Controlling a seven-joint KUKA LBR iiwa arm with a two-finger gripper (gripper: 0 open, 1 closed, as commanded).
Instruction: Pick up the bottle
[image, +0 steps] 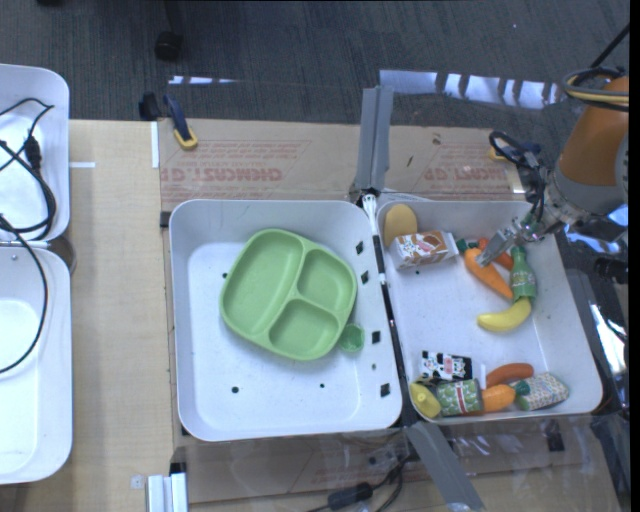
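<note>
Arm (590, 150): grey with an orange band, reaching in over the right bin's far right corner.
Gripper (497, 252): low over the upper part of the right bin, its fingers pointing down and to the left; the tips look spread a little, with nothing seen pinched between them.
Bottle (521, 278): small and green, lying roughly upright in the view, just right of and below the gripper, its top end close to the fingertips; contact cannot be told.
Carrot (488, 276): orange, slanted, just under the gripper and touching the bottle's left side.
Banana (505, 318): yellow, below the gripper, at the bottle's lower end.
Packet (425, 247): brown and white, left of the gripper.
Round yellow thing (401, 220): up and left of the gripper, by the bin's far left corner.
Near-edge cluster (487, 388): well below the gripper, a black-and-white carton, a lemon, a green can, an orange piece and a wrapped item along the near wall.
Right bin (570, 330): white, holding all the small things.
Left bin (200, 330): well left of the gripper.
Plate (288, 294): green, three compartments, in the left bin.
</note>
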